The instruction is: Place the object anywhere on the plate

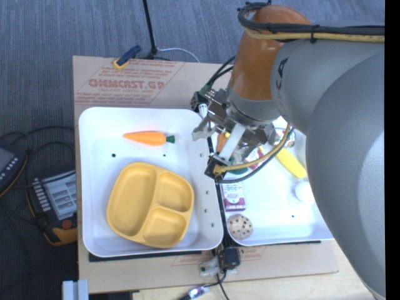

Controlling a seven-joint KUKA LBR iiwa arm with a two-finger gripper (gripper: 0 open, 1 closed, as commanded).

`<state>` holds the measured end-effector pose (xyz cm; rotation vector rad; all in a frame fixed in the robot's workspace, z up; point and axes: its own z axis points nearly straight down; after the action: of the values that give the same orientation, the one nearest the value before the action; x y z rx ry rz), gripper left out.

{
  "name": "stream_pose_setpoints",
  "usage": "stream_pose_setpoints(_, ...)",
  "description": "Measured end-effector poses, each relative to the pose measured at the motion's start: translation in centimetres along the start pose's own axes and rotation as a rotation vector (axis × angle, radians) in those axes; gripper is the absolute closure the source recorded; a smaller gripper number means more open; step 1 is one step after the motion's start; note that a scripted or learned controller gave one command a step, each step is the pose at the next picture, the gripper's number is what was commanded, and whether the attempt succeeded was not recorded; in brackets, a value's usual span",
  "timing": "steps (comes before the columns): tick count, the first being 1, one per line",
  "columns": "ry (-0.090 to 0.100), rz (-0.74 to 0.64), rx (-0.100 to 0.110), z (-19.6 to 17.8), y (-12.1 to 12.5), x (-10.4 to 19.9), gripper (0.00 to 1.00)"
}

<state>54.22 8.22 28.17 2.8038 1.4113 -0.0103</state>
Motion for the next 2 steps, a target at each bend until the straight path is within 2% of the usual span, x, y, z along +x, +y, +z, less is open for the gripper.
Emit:
stream_pose_setpoints(1,-0.006,-0.003,0.002,-0.8,-0.1,0.0,1.00)
stream_pose_setpoints(2,-0.004,0.204,0.007,7.0,-5.5,3.9,1.00)
